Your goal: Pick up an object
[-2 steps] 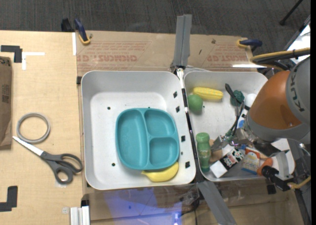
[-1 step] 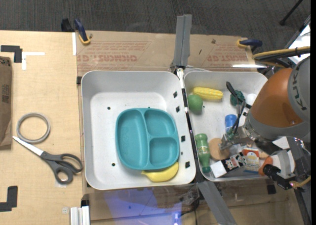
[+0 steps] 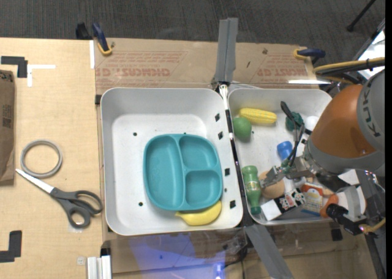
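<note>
My gripper (image 3: 285, 172) is low in the right bin (image 3: 269, 97), among a cluster of small items at its front. The orange band of the arm (image 3: 343, 126) hangs over the bin's right side and hides what lies beneath. Around the gripper are a blue object (image 3: 284, 149), a green bottle (image 3: 251, 187), a white box (image 3: 269, 209) and an orange-and-white packet (image 3: 315, 198). A yellow corn cob (image 3: 258, 115), a green ball (image 3: 242, 128) and a dark green tool (image 3: 293, 119) lie toward the back.
The left bin (image 3: 116, 149) holds a teal divided plate (image 3: 182, 171) with a banana (image 3: 201, 215) at its front edge. Scissors (image 3: 67, 198) and a tape roll (image 3: 41, 157) lie on the wooden bench at left.
</note>
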